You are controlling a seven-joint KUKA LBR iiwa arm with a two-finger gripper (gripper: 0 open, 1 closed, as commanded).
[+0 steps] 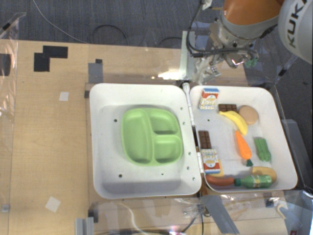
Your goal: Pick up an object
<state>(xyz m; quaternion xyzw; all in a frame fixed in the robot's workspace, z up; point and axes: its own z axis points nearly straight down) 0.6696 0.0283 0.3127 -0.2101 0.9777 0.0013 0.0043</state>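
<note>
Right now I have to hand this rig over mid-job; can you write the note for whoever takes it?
Gripper: raised over the bench just beyond the right bin's far edge, nothing seen in it; open or shut, cannot tell.
Right bin holds the food: banana, carrot, two cartons, two chocolate bars, cookie, cucumber, sausage, green bottle.
Left bin holds a green tray.
Done: nothing picked yet.
Left: go down into the right bin and grasp one item.
</note>
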